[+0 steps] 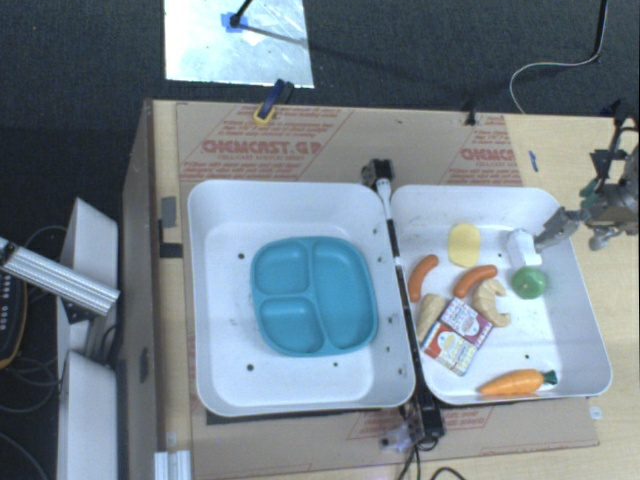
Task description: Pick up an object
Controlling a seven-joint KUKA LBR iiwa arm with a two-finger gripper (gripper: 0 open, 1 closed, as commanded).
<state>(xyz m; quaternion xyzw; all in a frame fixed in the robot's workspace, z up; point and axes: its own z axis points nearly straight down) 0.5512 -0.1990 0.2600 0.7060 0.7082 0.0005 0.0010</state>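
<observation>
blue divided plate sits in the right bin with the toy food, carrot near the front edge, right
Not quite. The blue divided plate sits alone in the left bin, as the camera view shows. The toy food, including the carrot near the front edge, lies in the right bin.

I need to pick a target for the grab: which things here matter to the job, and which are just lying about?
Job things, all in the right white bin:
orange toy carrot
green ball
pale yellow round piece
two orange-red sausages
small printed carton
gripper, at the bin's right rim

Lying about:
blue divided plastic tray in the left white bin
</observation>
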